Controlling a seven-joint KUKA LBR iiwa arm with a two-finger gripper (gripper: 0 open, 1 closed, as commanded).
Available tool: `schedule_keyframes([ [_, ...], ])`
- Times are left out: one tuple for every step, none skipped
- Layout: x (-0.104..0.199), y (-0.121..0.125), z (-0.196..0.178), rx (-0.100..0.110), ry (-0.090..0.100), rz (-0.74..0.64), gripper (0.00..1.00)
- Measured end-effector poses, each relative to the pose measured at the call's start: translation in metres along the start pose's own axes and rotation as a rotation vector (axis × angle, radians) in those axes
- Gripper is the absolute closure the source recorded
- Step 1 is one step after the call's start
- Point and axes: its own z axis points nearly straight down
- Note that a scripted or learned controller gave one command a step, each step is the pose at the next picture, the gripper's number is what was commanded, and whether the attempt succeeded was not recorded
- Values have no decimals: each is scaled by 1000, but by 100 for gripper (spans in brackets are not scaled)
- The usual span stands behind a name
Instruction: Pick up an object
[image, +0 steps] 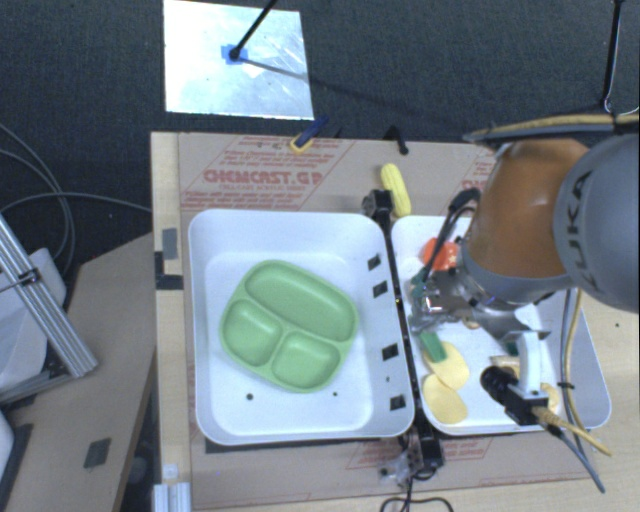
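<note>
The claw (432, 308) hangs low in the right bin (598, 400); its grip I cannot tell; just below lies a green piece (432, 347), probably light, stiff, slippery plastic; pinch across its narrow sides.

Two white bins (215, 330); one green tray (288, 325)

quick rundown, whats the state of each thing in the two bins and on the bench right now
green plate: flat in the left bin, right side up, its three sections bare
pincer: down in the right bin, over the small items
green piece: lying in the right bin just below the pincer
yellow pieces: lying in the right bin, untouched
yellow corn: lying on the bench above the bins
</note>
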Motion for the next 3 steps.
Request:
schedule_keyframes([
  [-3,1,-11,-3,-1,1,100],
  [-5,1,-97,-10,-1,3,100],
  [-21,-3,65,15,-3,10,100],
])
